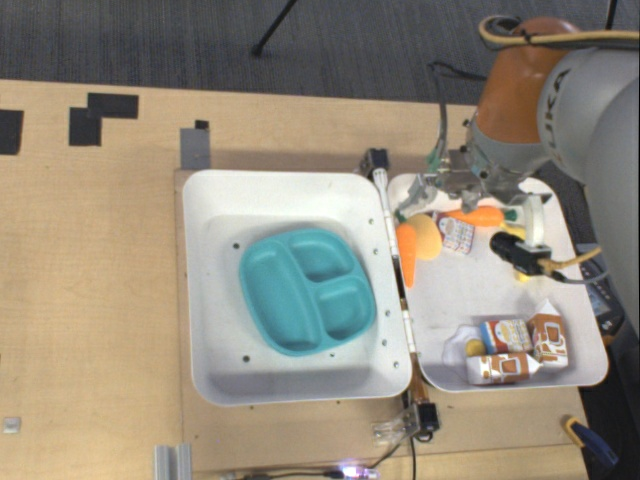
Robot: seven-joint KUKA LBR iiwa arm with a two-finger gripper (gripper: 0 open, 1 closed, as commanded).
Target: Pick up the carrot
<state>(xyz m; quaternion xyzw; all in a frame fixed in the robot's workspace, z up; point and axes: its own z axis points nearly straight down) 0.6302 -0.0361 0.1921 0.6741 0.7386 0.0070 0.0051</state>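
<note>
Camera view: gripper (pixel 447 190) low in right bin (pixel 440 353), finger state unreadable from here. Carrot (pixel 407 253) just below-left of it, against bin's left wall, beside yellow fruit (pixel 424 236). Approach step, probably; next needs shift onto carrot, then close.

The right bin's (pixel 440 368) middle floor lies bare and open from above. At its far end the arm (pixel 530 88) overhangs the carrot (pixel 406 253), lemon (pixel 424 236) and packet (pixel 457 234). Cartons (pixel 515 348) crowd the near right corner.
</note>
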